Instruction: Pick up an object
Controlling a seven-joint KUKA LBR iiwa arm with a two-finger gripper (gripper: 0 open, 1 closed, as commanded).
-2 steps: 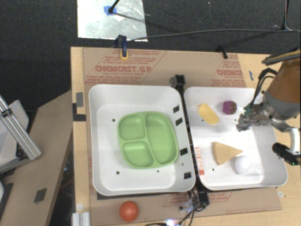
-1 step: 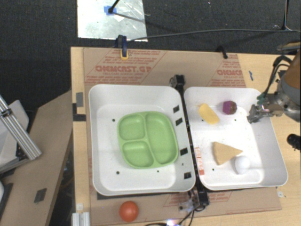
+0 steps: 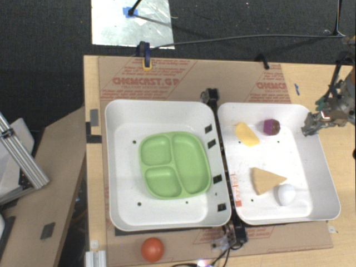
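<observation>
red print reading "chemcast gp" stands on the brown board (image 3: 146, 81) beyond the left bin, and again, slanted and only partly legible, beyond the right bin.

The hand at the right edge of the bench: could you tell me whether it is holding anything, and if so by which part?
Nothing is held. The hand hangs over the right bin's outer rim with nothing between its fingers; the purple ball and yellow piece lie apart from it.
</observation>
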